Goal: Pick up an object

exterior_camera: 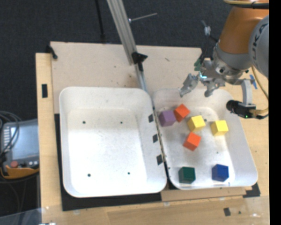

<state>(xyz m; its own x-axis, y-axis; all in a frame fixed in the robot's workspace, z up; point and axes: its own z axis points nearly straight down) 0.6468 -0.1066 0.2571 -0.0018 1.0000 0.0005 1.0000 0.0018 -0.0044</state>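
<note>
My two-finger gripper (199,86), fingers apart w/ nothing between, hangs above the small orange cube (181,112), prob. wooden: light, rigid, best pinched across opposite flat faces.

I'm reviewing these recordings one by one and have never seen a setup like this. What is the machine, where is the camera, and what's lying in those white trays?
This is a single picture from a camera fixed above a bench, looking down at a slant. The grey and orange machine at the upper right is a robot arm. At its tip is a two-finger pincer, open and holding nothing, hovering over the far edge of the right bin.

Two shallow white bins sit side by side. The right bin contains small cubes: a purple cube, two orange cubes, two yellow cubes, a green cube and a blue cube. The left bin lies beside it. The job is to pick up one object; none is grasped yet.
</note>
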